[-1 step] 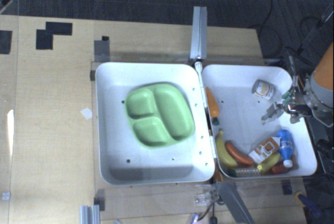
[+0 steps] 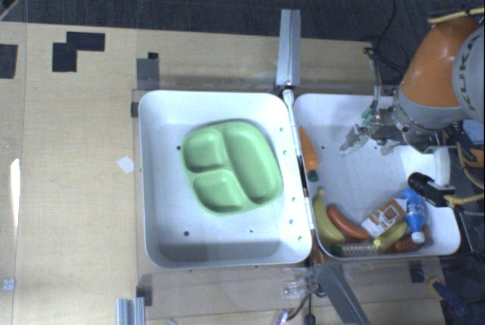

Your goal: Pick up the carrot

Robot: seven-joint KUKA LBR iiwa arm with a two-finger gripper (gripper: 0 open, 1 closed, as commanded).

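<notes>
I'm watching the gripper [image 2: 362, 135] hovering in the right bin [image 2: 345, 172], fingers spread, nothing btwn them. Carrot [image 2: 308, 149] is lying tight vs the left wall — I'm worrying a finger's jamming there & skidding off.

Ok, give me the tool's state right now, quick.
Tool: over the right bin, nothing seen in it; open or closed cannot be told. The carrot lies apart by the divider.
</notes>
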